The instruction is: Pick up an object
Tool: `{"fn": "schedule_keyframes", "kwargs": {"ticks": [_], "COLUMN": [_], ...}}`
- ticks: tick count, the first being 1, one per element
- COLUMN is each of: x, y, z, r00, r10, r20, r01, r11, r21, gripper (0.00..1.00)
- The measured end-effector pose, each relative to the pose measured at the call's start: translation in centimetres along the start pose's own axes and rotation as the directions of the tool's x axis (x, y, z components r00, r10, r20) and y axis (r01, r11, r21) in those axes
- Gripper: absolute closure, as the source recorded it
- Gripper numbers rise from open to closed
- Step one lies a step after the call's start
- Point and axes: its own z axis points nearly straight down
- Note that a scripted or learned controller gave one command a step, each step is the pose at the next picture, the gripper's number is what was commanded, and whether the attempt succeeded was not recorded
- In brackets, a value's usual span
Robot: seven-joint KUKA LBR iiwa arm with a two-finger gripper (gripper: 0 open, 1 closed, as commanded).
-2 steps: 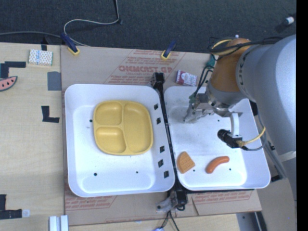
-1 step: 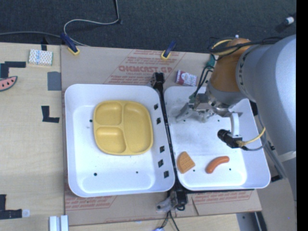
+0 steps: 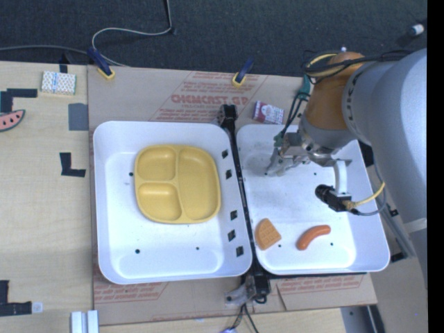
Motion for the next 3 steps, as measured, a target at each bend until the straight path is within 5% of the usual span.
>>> {"fn": "schedule_keyframes", "kwargs": {"ticks": [1, 2, 3], "x": [0.0, 0.2, 0.2], "y": [0.0, 1.2, 1.3], "z": [0.0, 1.9, 0.9], "r00": [1.000, 1.000, 1.000], "r10": [0.000, 0.000, 0.000], "r20": [0.000, -0.001, -0.001], "r01": [0.000, 0.000, 0.000], "r11": [1.000, 1.000, 1.000], "r21": [0.000, 0.002, -0.001], "gripper": [0.00, 0.00, 1.00]}}
